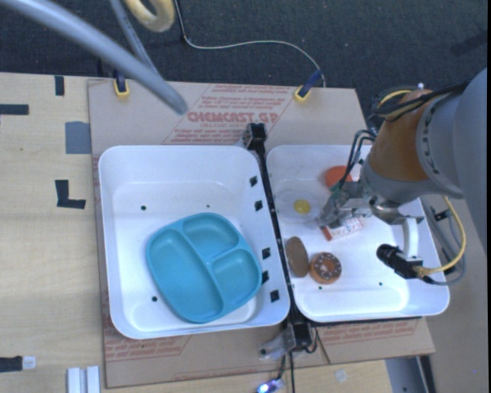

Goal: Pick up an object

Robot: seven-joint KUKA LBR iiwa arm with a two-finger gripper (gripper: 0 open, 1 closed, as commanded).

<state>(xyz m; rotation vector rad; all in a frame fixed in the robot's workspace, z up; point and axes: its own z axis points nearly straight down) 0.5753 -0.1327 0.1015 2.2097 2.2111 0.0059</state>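
Note:
My gripper (337, 214) reaches down into the right bin (409, 301), under the grey arm with its orange band (397, 150). Just below its tip lies a small white and red item (344, 230); whether the gripper touches it I cannot tell. A small yellow piece (301, 207) lies to the gripper's left. An orange-red object (337, 174) sits behind it, partly hidden by the arm. Nearer the front lie a brown oval piece (297, 255) and a chocolate doughnut (326, 267).
The left bin (123, 178) holds a blue divided plate (203, 265). A black divider (266, 211) runs between the two bins. Cables and a black fitting (397, 260) hang off the arm over the right bin's right side.

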